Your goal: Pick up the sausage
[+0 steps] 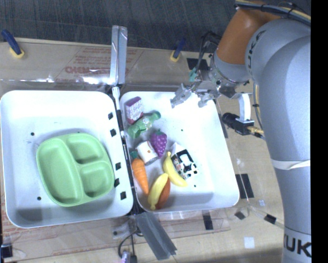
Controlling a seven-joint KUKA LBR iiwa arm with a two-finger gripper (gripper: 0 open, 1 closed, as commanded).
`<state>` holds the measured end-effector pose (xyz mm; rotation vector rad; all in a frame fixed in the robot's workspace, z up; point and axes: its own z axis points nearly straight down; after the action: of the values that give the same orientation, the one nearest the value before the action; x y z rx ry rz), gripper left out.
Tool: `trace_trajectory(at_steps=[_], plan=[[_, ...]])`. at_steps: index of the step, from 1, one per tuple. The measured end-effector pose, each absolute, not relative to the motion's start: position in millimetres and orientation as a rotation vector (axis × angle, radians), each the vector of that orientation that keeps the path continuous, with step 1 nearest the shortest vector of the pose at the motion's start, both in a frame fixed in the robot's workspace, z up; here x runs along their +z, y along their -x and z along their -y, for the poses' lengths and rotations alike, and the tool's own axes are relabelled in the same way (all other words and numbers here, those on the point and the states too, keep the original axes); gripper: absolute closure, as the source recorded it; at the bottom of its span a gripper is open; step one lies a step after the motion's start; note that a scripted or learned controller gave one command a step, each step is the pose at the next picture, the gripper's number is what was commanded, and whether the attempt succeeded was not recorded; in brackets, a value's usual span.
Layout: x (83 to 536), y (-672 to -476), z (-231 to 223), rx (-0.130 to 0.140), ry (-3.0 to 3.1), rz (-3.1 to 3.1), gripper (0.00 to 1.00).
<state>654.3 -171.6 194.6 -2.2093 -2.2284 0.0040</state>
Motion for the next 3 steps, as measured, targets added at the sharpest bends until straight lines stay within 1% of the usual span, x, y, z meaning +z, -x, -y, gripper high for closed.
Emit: trace_trajectory(at_steps=[1, 2, 3], plan=[[93.8, -602.4, 146.7, 0.003, 2.052, 2.375, 0.00], [91.3, -533.4, 102.0, 0.003, 2.046, 2.380, 0.00], [100.9, -533.6, 102.3, 0.005, 2.039, 2.387, 1.00]])
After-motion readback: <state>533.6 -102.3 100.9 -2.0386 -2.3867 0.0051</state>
